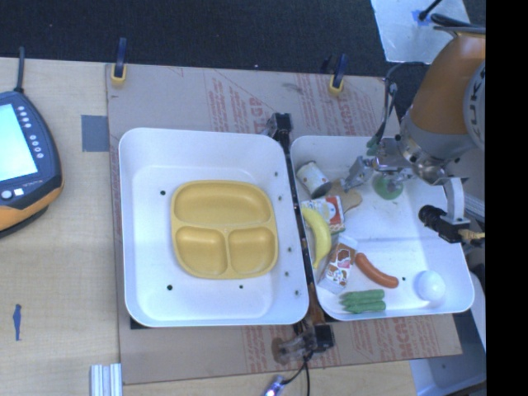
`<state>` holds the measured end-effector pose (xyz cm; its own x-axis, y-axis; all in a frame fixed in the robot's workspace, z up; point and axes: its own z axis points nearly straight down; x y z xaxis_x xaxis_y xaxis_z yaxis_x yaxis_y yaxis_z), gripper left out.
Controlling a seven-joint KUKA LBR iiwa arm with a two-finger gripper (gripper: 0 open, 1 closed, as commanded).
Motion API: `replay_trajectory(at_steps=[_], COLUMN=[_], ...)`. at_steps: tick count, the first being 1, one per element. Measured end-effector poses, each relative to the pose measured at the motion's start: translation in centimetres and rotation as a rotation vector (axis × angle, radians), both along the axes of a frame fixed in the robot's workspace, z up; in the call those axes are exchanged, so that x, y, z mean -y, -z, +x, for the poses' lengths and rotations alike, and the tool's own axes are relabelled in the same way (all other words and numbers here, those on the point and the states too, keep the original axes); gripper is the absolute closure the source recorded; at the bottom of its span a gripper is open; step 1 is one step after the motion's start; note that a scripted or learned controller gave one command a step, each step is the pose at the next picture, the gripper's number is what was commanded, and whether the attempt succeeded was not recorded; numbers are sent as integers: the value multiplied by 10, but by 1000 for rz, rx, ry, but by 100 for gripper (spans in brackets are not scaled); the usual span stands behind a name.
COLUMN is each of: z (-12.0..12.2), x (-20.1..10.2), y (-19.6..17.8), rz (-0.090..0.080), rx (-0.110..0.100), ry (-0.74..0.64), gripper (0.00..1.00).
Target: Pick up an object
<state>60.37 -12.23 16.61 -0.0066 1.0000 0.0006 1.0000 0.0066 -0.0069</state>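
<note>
Several small things lie in the right bin (459, 299): nearest, the green pod (363, 302), white ball (429, 285) and sausage (377, 271) — light, smooth, apt to roll. Further back, the banana (318, 233) is softer; grip it across its middle. Furthest, the gripper (369, 166) hovers by the can (312, 176) — whether spread or closed, I cannot tell.

Wooden bench (58, 287) against dark carpeted floor (206, 15)
</note>
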Motion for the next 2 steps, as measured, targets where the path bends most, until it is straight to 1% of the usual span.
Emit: replay_trajectory(at_steps=[1, 2], z=[28, 28], x=[7, 7], y=[72, 61], rz=[-3, -3], rx=[4, 3], ry=[-1, -3], gripper=[0, 100])
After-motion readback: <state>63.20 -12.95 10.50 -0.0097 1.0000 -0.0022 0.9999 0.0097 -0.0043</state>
